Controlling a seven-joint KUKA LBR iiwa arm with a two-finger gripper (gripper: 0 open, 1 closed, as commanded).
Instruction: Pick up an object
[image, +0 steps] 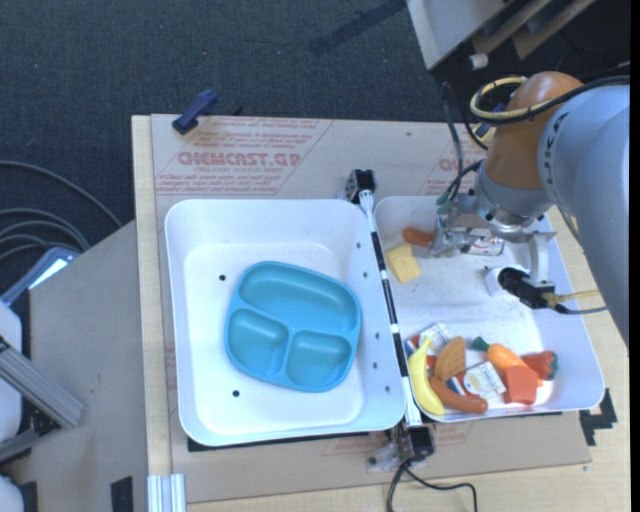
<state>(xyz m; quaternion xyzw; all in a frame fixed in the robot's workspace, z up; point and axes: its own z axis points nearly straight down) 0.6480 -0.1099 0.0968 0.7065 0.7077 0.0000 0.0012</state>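
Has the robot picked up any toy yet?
Not yet, as far as I can see. Its pincer is low in the right white bin, close to a small orange piece and a yellow cheese-like wedge. The banana, carrot and others remain piled at the front corner. Grabbing and lifting remain.

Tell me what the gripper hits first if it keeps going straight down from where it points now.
Probably the bare floor of the right bin: the gripper points down at the far end, with the orange piece and the yellow block just to its side. Depth is hard to judge.

Blue tray (292, 325) in left bin (190, 300) (right bin (575, 345) holds toy food (470, 375)).
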